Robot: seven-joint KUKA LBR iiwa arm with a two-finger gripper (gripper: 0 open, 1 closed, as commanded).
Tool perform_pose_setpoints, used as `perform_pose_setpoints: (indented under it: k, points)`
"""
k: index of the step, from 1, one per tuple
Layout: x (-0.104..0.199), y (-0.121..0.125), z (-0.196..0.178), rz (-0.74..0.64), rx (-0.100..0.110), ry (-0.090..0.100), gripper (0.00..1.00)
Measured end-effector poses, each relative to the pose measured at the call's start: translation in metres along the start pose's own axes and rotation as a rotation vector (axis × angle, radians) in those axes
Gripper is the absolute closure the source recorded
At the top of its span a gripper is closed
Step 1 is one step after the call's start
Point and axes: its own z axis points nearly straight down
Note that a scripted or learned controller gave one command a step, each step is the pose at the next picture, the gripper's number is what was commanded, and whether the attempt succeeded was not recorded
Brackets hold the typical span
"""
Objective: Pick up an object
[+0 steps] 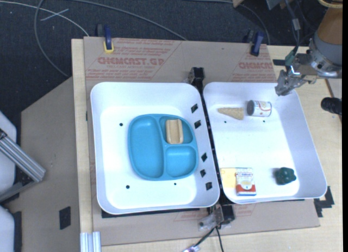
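Two white bins sit side by side on the tabletop. The left bin holds a blue plate with three compartments. In the upper right compartment of this plate lies a tan block, maybe bread or wood; it lies inside that compartment and does not cross the divider.

The right bin holds four small things. Near its far side lies a small can on its side, with a white and red label. Just beside it, on its left, lies a tan wedge-shaped piece; the two look to be touching or nearly so, I cannot tell which. Near the front edge there is a small box with yellow, white and red print. A dark green lump sits well to the right of the box, near the front right corner.

The gripper is at the far right corner of the right bin, about over its rim. It is near the can but apart from it. Nothing is seen between the jaws. Whether the jaws are wide or narrow, I cannot tell, because the part is small and dark against the background. The grey arm comes in from the right side.

Two clamps, one blue and yellow and one blue, sit at the far edge of the tabletop.
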Motion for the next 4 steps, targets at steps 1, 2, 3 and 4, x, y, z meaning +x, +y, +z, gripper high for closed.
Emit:
perform_pose_setpoints:
  k: [1,2,3,4]
  points:
    - [0.061,0.0,0.005,-0.005,0.006,0.003,1.0]
    - [0.109,-0.015,0.015,-0.004,0.008,0.003,1.0]
    - [0.165,-0.013,0.012,-0.005,0.005,0.004,1.0]
    - [0.228,-0.027,0.011,-0.005,0.008,0.003,1.0]
